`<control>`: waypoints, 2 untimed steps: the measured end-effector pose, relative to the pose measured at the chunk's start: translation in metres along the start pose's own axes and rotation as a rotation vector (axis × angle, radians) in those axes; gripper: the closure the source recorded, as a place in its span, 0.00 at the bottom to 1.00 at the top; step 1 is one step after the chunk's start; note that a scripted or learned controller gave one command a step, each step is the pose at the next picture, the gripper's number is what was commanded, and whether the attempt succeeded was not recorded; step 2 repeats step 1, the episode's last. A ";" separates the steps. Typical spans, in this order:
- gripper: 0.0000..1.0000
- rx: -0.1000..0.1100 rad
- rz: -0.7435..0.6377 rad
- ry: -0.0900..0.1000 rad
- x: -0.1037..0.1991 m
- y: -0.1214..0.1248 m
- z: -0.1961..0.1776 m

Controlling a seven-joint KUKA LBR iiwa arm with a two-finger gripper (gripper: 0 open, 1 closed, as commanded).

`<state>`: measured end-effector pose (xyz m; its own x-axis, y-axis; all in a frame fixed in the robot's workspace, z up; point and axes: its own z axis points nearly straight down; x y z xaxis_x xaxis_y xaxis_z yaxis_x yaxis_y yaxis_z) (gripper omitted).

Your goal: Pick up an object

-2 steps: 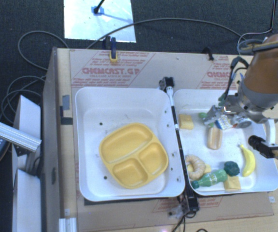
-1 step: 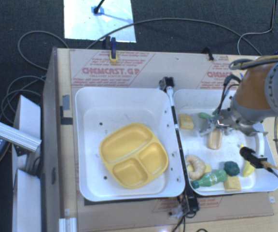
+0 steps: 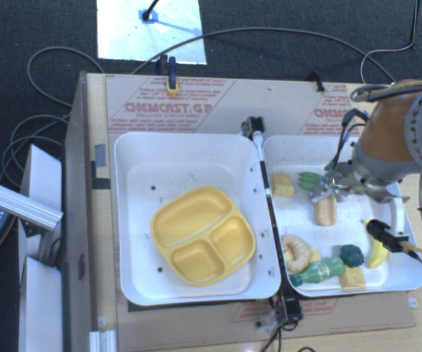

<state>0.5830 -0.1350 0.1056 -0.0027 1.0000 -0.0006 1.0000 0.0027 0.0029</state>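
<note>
The left bin holds a yellow divided plate. In the right bin, the hand hangs low over a tan bread roll, perhaps touching it; whether it grips cannot be told. A green bottle lies nearer the front.

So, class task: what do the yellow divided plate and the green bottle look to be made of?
Yellow divided plate: likely moulded plastic, smooth with a slight sheen, one even colour and rounded compartment ridges. Green bottle: probably a plastic toy, uniform green and softly glossy; too small to tell further.
</note>
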 end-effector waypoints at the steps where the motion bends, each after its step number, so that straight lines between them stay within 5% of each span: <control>1: 1.00 0.000 -0.001 0.001 0.071 -0.041 -0.079; 2: 1.00 0.000 -0.001 0.001 0.071 -0.041 -0.079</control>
